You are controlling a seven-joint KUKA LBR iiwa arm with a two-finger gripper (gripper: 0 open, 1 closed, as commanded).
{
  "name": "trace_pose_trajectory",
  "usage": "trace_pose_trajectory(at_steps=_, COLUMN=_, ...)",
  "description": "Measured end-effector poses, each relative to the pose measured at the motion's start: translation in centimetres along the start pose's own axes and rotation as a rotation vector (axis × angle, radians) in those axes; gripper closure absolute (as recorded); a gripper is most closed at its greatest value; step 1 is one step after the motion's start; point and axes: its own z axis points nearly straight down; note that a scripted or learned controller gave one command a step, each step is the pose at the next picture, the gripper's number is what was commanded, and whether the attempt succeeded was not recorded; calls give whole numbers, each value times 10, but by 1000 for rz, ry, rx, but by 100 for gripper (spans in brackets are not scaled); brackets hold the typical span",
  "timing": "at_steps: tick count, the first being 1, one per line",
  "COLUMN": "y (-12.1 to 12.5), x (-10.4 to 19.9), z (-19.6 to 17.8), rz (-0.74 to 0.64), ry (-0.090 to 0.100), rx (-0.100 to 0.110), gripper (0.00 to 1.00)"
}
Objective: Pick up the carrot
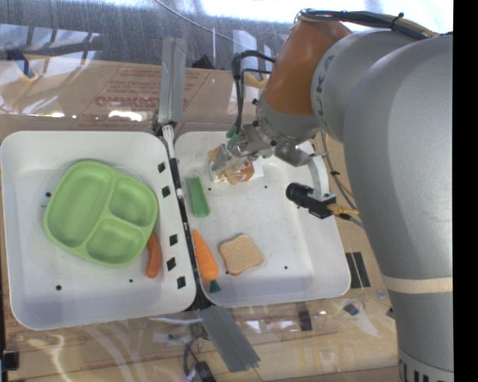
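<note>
Two shallow white plastic bins sit side by side, rims touching at a dark clipped seam. Left bin (32, 213): a glossy light-green divided plate (101, 211) with three rounded compartments, tilted; just beside its lower right edge lies a slim orange-red sausage-shaped piece (154, 256), smooth. Right bin (319, 245): the carrot (205, 255), tapered, orange with a small green tip, lies along the left wall near the front corner. Just right of it a tan toast slice (240, 254), flat and squarish with rounded corners. Farther back by the same wall a smooth green stick-shaped piece (197, 196). The gripper (240, 151) hangs at the back of the right bin, over a brownish crumpled-looking item (237, 169); well apart from the carrot. Finger state: cannot tell.
</note>
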Motion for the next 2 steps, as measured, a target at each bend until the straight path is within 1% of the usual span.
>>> trace_pose_trajectory(at_steps=1, y=-97, x=-51, z=80, rz=-196, ry=2, rx=9, gripper=100)
trace_pose_trajectory(at_steps=2, y=-23, x=12, z=-1, rz=-123, ry=1, rx=-3, gripper=100)
